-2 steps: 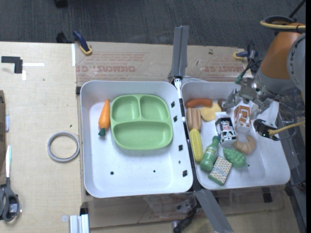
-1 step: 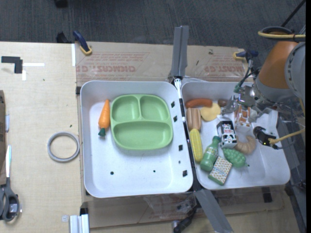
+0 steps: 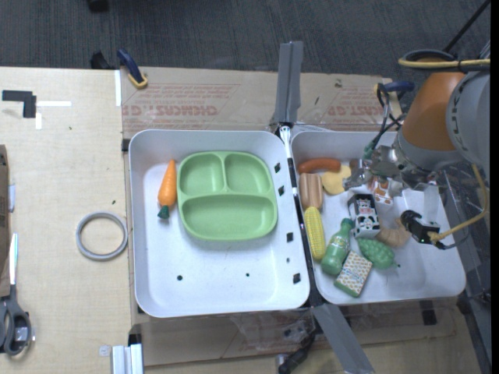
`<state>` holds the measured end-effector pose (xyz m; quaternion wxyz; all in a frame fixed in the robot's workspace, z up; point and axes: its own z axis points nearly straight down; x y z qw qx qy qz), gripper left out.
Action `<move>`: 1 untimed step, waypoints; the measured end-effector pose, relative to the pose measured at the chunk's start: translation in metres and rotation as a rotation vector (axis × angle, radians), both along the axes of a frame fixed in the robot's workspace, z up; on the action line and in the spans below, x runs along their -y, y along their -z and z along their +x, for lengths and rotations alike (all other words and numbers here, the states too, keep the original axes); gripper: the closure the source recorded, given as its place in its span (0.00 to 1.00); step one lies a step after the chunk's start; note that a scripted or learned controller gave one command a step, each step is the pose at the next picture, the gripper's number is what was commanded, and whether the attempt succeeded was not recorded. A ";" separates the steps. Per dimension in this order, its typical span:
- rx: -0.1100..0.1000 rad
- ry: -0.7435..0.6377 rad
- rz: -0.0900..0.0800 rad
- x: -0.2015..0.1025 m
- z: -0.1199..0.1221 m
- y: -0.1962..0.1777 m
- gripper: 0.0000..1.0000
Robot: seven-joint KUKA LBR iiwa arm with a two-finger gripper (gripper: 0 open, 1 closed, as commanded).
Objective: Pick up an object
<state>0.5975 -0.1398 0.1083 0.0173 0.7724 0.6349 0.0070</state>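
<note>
Objects for picking are all heaped in the right bin: hot dog, corn cob, green bottle, a cow-print carton and a snack box. Left bin has a green divided plate with a carrot just beside it. The gripper sits over the right bin's far side; can't tell its grip.
</note>
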 end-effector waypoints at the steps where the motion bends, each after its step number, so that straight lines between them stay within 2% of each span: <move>1: 0.003 -0.141 -0.003 -0.030 -0.022 0.000 0.00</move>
